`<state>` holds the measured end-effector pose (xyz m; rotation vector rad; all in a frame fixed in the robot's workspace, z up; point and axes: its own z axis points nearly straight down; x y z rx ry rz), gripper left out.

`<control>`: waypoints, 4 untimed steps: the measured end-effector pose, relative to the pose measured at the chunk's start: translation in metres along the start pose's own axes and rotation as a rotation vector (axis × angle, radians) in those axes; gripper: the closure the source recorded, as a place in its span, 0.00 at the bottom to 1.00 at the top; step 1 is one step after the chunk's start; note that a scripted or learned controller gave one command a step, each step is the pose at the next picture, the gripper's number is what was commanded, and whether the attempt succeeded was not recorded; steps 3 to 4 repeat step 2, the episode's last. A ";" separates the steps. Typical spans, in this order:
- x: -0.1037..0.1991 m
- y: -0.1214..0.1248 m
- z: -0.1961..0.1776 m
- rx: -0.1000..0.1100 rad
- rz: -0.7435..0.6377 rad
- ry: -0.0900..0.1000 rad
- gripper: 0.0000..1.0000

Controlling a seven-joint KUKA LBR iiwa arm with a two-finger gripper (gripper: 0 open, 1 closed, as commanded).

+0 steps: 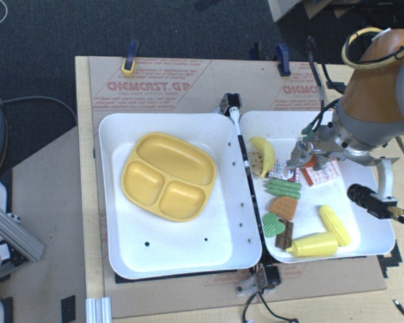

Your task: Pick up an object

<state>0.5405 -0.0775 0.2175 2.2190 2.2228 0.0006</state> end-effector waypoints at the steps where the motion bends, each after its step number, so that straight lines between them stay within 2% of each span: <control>1: -0.007 -0.002 -0.018 -0.003 0.001 -0.001 1.00; 2: -0.012 -0.011 -0.013 0.003 0.003 0.001 1.00; 4: -0.012 -0.011 -0.013 0.003 0.003 0.001 1.00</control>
